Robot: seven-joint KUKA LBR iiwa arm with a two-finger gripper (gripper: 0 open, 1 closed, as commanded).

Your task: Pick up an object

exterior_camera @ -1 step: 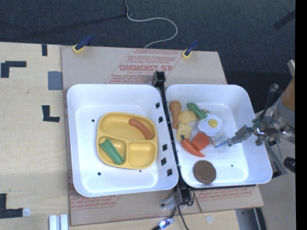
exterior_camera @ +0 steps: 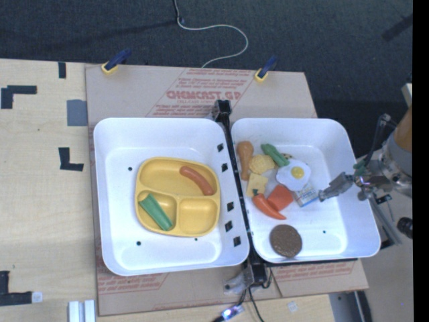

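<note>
Lying diagonal, carrot [exterior_camera: 269,207] tip pointing lower right; hand [exterior_camera: 333,192] near.

Both my bins are plain white: the left bin [exterior_camera: 110,180] and the right bin [exterior_camera: 335,146]. In the left one I see a yellow divided plate [exterior_camera: 177,196] carrying a reddish-orange sausage [exterior_camera: 199,179] and a green pod-shaped vegetable [exterior_camera: 156,210]. In the right, a fried egg [exterior_camera: 294,174] is white with a yellow yolk, the carrot [exterior_camera: 269,208] is orange-red, and the patty [exterior_camera: 286,240] is dark brown. The board [exterior_camera: 201,92] underneath is tan with red lettering.
</note>
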